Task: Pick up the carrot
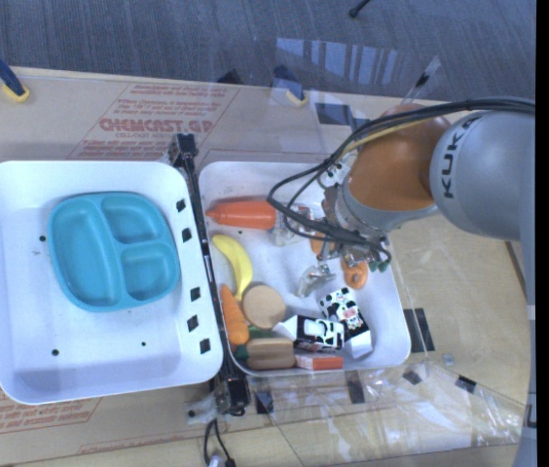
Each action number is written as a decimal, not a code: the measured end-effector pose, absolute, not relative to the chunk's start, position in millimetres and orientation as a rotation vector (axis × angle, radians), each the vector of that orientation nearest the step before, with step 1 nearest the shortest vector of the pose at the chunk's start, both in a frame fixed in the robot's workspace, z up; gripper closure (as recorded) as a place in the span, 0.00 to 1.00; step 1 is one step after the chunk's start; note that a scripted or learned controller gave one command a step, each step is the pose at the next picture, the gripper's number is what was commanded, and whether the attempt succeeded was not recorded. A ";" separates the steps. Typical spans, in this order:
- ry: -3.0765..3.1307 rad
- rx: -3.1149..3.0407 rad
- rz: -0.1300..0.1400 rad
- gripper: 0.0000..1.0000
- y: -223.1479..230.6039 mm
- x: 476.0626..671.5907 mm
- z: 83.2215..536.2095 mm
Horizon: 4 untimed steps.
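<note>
The grey arm's tool (pixel 338 272) is hanging low in the right white bin (pixel 391 331), and I cannot tell its state; the step looks like the approach. The long orange carrot (pixel 242 214) is lying near this bin's far left corner, so the next move calls for shifting there. The left white bin (pixel 12 280) is holding a blue divided plastic tray (pixel 114 249).

Blue divided tray (pixel 115 249) in left bin (pixel 12 290); banana (pixel 233 261) in right bin (pixel 391 334).

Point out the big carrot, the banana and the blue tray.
carrot (pixel 242 214), camera view, middle of its orange body.
banana (pixel 235 261), camera view, middle of its curve.
blue tray (pixel 72 246), camera view, left compartment floor.
</note>
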State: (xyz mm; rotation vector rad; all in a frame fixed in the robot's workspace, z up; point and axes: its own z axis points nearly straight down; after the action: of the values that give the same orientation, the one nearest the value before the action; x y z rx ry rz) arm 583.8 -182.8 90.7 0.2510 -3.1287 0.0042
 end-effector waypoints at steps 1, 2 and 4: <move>-3.134 0.264 0.007 1.00 -180.7 587.0 103.7; -3.131 -0.225 0.000 1.00 -209.8 527.4 91.8; -3.129 -0.307 -0.006 0.00 -102.0 570.8 92.7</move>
State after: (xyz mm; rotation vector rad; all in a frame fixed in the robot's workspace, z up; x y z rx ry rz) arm 570.8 -102.0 92.7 -0.3066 -3.1286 -0.0063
